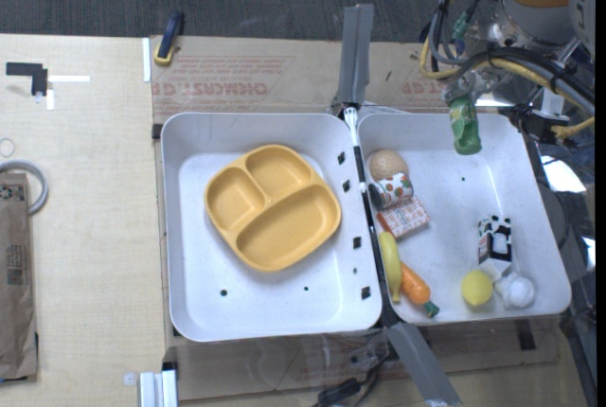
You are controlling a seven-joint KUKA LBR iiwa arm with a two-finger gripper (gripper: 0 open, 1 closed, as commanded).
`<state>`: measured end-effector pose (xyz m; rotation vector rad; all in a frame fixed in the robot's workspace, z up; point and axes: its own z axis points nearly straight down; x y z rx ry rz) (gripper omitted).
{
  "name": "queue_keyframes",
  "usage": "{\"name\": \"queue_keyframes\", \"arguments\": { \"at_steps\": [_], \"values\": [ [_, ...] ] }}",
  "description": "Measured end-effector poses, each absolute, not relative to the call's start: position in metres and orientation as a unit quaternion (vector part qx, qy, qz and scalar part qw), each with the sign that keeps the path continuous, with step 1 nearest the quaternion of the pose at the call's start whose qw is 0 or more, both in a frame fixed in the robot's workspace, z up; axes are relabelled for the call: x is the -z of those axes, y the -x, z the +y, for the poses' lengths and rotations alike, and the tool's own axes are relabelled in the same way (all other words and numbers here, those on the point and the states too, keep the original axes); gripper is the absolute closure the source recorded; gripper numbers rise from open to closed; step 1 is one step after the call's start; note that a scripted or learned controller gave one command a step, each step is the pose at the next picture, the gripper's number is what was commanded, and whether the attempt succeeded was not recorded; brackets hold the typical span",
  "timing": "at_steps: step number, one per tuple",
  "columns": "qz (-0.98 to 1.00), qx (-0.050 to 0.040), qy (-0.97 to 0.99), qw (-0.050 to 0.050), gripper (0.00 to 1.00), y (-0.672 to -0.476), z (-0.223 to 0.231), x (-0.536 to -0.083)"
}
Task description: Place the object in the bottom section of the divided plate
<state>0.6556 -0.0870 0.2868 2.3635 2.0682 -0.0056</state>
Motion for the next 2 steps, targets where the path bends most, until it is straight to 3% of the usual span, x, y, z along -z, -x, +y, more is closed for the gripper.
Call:
{"name": "queue_keyframes", "arguments": {
  "at_steps": [1, 2],
  "values": [
    [0.623, 0.0023, -0.782, -0.001, 1.0, -0.658, 0.029, -0.19],
    [0.541, 0.0019, -0.841, 0.001, 1.0, -0.659, 0.008, -0.226]
  ]
}}
